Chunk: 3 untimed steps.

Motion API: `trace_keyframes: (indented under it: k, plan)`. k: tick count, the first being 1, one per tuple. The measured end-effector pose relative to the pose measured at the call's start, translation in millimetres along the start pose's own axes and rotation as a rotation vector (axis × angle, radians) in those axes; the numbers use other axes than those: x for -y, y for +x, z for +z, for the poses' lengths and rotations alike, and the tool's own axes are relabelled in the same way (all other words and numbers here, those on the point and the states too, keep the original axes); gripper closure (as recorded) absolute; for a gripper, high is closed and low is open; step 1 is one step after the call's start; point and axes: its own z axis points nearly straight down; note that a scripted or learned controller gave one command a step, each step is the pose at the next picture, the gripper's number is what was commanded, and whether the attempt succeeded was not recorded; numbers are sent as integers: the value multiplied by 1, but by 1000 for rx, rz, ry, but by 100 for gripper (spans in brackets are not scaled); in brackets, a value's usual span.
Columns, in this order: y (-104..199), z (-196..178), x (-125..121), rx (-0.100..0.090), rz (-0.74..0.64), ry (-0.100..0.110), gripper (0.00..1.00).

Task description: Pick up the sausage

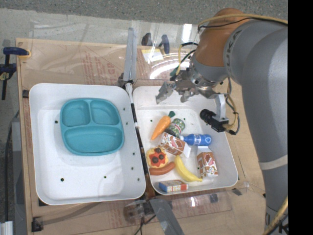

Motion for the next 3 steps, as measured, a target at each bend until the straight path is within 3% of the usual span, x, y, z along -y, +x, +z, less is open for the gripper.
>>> trace_keyframes:
  k: [1,2,3]
  plan:
    - [0,106,16,2,7,-1,0]
    - [-34,106,88,0,-264,0,0]
    - [-16,107,157,0,-147,0,0]
